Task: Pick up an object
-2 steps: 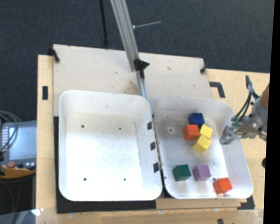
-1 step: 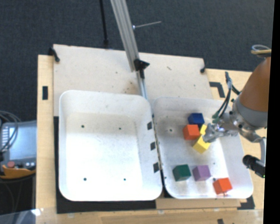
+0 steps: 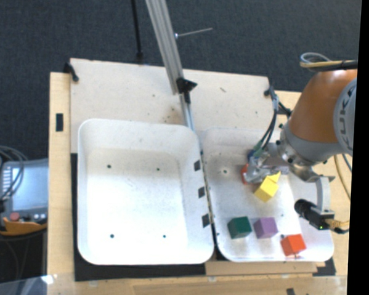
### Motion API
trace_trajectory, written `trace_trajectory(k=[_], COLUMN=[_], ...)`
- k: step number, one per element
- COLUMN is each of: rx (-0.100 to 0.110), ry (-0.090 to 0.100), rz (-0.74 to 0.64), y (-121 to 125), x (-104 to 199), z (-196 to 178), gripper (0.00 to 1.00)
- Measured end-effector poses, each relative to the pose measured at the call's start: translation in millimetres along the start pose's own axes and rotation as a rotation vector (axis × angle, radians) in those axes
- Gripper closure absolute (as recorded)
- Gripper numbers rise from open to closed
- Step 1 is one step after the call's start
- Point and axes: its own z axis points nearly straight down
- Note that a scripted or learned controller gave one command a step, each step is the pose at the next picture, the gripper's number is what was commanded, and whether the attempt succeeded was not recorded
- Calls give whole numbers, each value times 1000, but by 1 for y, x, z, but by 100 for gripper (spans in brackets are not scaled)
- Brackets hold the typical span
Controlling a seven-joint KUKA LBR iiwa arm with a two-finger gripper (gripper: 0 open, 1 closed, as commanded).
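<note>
My gripper (image 3: pixel 257 172) hangs over the upper middle of the right bin (image 3: pixel 234 146). A yellow block (image 3: pixel 267 187) sits tilted right at its lower right side, touching or nearly touching it. A small red piece (image 3: pixel 245 175) peeks out at the gripper's left edge, mostly hidden. Along the bin's front lie a green block (image 3: pixel 239 227), a purple block (image 3: pixel 266 227) and an orange block (image 3: pixel 293 244). The grey and orange arm (image 3: pixel 318 120) covers the bin's right part.
The left bin (image 3: pixel 98 139) stands beside the right one, with a raised divider between them. A slanted metal rail (image 3: pixel 168 44) rises behind the bins. A black cable connector (image 3: pixel 310 212) hangs near the right bin's edge.
</note>
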Motion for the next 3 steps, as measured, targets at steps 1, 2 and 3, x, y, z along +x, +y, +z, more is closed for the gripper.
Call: trace_trajectory(k=[1,2,3], rx=[4,1,2], ry=[0,0,-2], rz=[2,1,2], y=[4,8,23], x=[51,103,151], z=[7,-5,5], gripper=[100,100,100])
